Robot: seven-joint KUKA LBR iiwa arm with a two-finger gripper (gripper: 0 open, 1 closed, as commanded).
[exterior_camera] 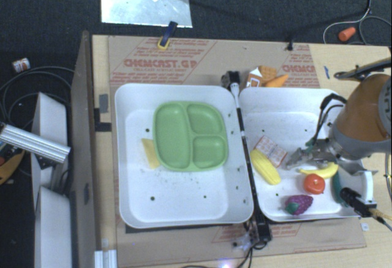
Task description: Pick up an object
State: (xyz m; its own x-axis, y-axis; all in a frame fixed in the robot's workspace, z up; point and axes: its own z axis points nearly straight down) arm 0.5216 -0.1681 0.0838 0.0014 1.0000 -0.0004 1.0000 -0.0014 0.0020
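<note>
The right bin holds a yellow corn cob, a pink and white packet, a yellow banana, a red tomato and a purple grape bunch. My gripper hangs low over this bin, just right of the packet and above the banana's left end. Nothing visible is lifted off the bin floor. The arm's orange band sits over the bin's right side and hides part of it.
The left bin carries a green divided plate and a small yellow piece beside it. An orange carrot and a small box lie on the cardboard behind the bins. A dark green item sits near the tomato.
</note>
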